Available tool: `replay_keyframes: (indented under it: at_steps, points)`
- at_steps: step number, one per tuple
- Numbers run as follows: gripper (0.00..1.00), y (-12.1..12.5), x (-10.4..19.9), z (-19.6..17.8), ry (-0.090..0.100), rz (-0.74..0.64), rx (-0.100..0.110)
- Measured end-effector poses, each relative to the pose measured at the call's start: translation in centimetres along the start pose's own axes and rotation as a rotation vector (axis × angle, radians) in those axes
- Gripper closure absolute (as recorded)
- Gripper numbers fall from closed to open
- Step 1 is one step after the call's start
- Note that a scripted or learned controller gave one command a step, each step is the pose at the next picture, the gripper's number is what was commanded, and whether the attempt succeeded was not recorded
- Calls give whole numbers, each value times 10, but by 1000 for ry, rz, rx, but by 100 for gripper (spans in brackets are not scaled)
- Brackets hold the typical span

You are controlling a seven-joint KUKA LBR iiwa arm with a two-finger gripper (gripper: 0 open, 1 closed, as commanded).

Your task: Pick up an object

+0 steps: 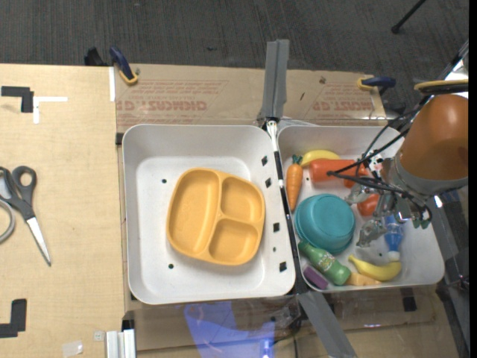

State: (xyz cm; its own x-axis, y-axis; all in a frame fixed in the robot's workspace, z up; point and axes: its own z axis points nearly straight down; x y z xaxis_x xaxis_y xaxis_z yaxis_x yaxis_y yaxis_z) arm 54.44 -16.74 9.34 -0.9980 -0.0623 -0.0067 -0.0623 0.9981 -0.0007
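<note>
Camera view, I log: tool (376, 226) over right white bin (428, 263), three o'clock of round teal plastic bowl (326, 221); grip state indiscernible.

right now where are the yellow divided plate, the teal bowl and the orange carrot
yellow divided plastic plate (216, 216): camera view, on its central divider
round teal bowl (326, 221): camera view, middle of its upturned base
orange toy carrot (294, 185): camera view, mid-body
</note>
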Motion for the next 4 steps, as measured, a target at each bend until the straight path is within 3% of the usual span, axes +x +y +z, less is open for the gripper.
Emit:
replay_keyframes:
  at_steps: [1,2,3,4]
  points:
    - [100,0,-2,-10,-6,-1,2]
    - [100,0,51,0,3,-188,4]
    - [100,23,55,0,4,-211,16]
    - [100,79,12,-100,1,-71,1]
